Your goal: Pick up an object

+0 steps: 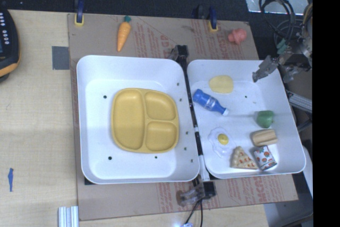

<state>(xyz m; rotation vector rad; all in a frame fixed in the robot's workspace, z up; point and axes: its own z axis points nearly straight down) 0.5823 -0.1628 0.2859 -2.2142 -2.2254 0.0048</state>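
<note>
The right bin (297, 130) holds a blue bottle (209, 102) near its left edge, cap pointing toward the bottom-right corner. I cannot tell if the gripper (264, 69), by the top-right corner, is open or closed.

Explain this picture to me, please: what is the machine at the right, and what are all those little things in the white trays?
One camera looks down on a bench from above. At the right edge is a robot arm's gripper, hanging over the right tray's upper corner; nothing shows between its fingers. The left tray holds a yellow divided plate. The right tray holds toy food: a pale yellow piece, a blue bottle, a green piece, a fried egg, a bread roll, a pizza slice and a small can. A toy carrot and a pink piece lie outside the trays.
</note>
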